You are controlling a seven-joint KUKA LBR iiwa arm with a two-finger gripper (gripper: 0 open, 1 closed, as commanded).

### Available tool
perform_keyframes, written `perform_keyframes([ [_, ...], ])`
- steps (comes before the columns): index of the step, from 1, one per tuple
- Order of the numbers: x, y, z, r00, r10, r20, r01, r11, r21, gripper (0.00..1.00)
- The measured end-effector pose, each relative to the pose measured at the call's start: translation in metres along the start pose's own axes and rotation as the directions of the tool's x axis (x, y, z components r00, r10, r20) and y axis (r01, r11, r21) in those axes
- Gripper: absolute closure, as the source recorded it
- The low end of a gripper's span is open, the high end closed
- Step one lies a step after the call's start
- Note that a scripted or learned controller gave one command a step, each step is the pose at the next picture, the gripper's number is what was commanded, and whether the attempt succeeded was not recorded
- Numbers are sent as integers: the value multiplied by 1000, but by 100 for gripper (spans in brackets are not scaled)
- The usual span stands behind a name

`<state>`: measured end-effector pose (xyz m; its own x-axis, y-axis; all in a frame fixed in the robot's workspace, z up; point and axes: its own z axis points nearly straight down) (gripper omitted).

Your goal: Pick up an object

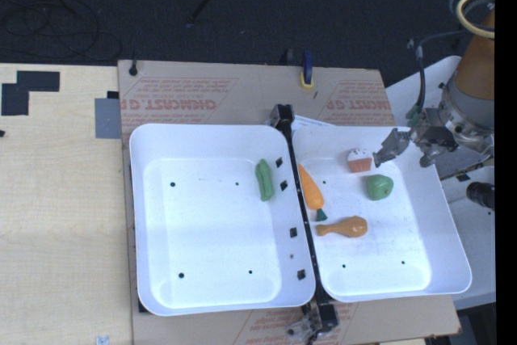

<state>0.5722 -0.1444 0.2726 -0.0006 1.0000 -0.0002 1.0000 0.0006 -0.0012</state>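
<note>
Altogether two bins: the left bin (161,174) holds one green pickle (264,179); the right bin (436,254) holds four things: one carrot (310,187), one drumstick (346,228), one green lump (378,187), one small cake (359,160). Above the cake, the gripper (391,148) hangs spread, holding nothing.

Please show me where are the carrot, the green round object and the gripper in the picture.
carrot (310,187): camera view, middle of its orange body.
green round object (378,187): camera view, its top centre.
gripper (386,151): camera view, midway between its fingertips.
</note>
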Motion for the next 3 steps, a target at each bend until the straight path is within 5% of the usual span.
perform_keyframes([
  [1, 42, 56, 164, 1000, -2, -5, 2, 1000, 16, 0],
  [2, 108, 46, 80, 1000, -6, -3, 6, 1000, -5, 0],
  [3, 47, 73, 36, 1000, 3, 3, -3, 1000, -5, 0],
])
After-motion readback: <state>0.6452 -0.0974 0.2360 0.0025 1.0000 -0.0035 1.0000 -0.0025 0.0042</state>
